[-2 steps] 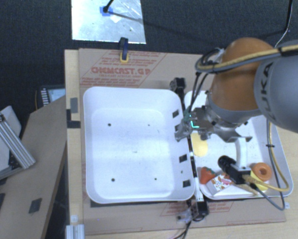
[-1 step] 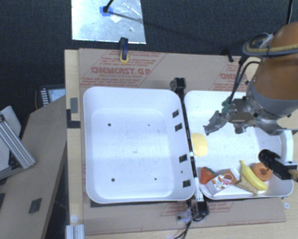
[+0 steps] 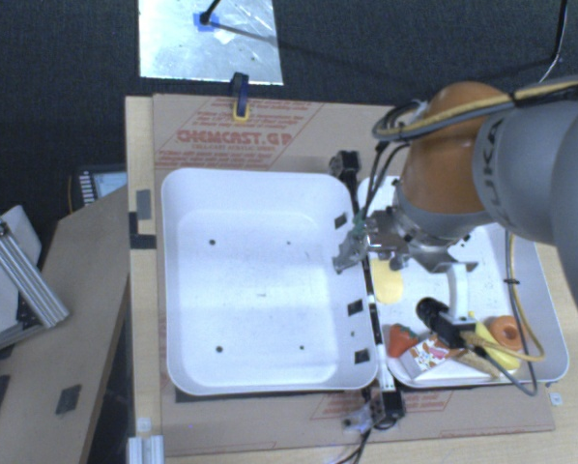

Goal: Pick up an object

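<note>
Grey arm (image 3: 545, 177) looms closest, its pincer (image 3: 352, 251) hanging at the inner rim of the cluttered bin (image 3: 542, 303) (can't tell how open it is, or if it's got anything). Looks like the reach-in stage to me. The pale yellow piece (image 3: 388, 288) sits just beside it, roundish with no real long axis. Next it'd need to shift over and drop.

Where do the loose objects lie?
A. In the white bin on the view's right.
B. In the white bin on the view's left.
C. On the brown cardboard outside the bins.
A: the pale yellow disc, the red lump, the red-and-white printed packet and the orange ball all lie inside the shallow white bin on the view's right.
</note>
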